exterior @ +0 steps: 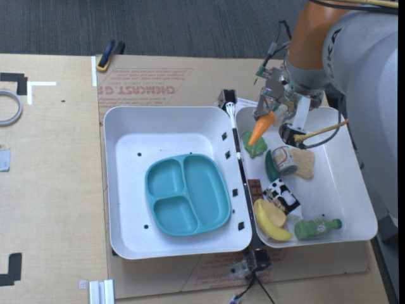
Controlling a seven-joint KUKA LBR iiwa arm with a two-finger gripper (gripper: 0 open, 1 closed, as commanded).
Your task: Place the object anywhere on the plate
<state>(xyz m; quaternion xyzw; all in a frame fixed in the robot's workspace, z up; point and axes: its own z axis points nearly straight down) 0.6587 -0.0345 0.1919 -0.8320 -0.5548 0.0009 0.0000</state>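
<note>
camera view | gripper (pixel 273 108) fingers clamped on carrot (pixel 261 129), hanging over right bin (pixel 345 170) | plate (pixel 188 194) in left bin | risk: thin top-end grip, carrot may slip during carry

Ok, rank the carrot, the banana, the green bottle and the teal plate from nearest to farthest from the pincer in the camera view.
1. Carrot: right at the pincer, top of the right bin.
2. Teal plate: lower left, in the left bin.
3. Banana: bottom of the right bin.
4. Green bottle: bottom right corner, lying beside the banana.

Plate and banana are fairly close to call; bottle is plainly farthest.
</note>
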